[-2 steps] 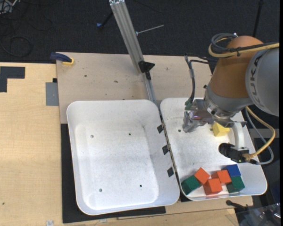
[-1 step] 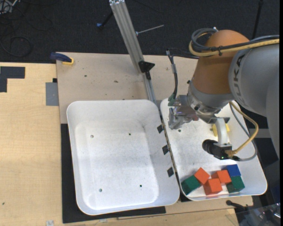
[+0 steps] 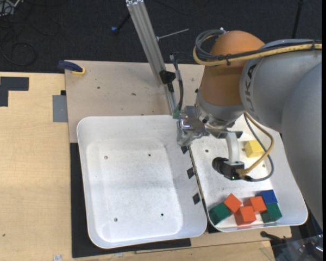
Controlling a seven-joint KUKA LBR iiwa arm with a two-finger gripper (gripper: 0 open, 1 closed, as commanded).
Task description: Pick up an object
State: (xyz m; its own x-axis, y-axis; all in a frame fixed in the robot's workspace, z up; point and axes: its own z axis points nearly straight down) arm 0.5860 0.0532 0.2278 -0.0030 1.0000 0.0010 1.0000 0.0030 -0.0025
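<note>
Grey arm point(image 3: 285, 86), orange band point(image 3: 228, 56), looping yellow-black cables point(image 3: 261, 162).

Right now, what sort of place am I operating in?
Most likely a robotics lab test bench: a plywood benchtop bearing two shallow white plastic bins, small coloured blocks heaped in the right one, and a bare aluminium extrusion post behind them.

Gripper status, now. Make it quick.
Gripper: at the divide between the two bins, near the top of the right bin; open or shut cannot be told, and nothing visible in it.
</note>
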